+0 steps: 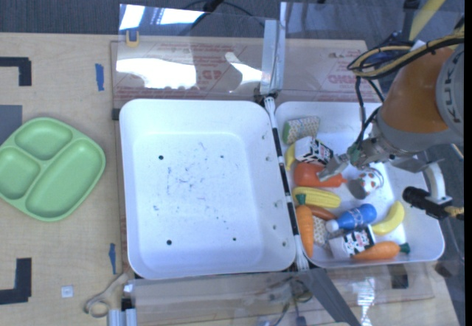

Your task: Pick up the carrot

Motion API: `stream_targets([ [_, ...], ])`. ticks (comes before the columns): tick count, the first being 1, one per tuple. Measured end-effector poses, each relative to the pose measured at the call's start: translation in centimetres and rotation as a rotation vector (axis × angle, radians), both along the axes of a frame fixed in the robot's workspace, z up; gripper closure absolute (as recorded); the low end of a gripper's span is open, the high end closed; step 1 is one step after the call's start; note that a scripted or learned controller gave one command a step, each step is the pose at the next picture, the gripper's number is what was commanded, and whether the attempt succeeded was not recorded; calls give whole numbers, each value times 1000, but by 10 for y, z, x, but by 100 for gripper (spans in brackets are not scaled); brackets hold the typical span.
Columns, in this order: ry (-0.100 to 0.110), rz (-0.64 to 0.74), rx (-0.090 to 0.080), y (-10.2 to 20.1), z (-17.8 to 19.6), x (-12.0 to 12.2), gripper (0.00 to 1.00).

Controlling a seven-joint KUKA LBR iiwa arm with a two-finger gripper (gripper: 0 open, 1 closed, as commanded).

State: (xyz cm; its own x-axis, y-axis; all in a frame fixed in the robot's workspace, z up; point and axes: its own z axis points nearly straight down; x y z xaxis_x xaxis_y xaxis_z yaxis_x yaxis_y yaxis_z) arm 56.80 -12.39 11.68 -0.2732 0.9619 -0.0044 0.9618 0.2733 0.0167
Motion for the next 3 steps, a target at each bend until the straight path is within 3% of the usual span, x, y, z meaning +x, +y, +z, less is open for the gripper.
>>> stream_targets([
  [1,13,188,-2,73,68,6,0],
  [2,16,338,-3,112,68,2,0],
  [3,11,486,-6,110,69,97,0],
])
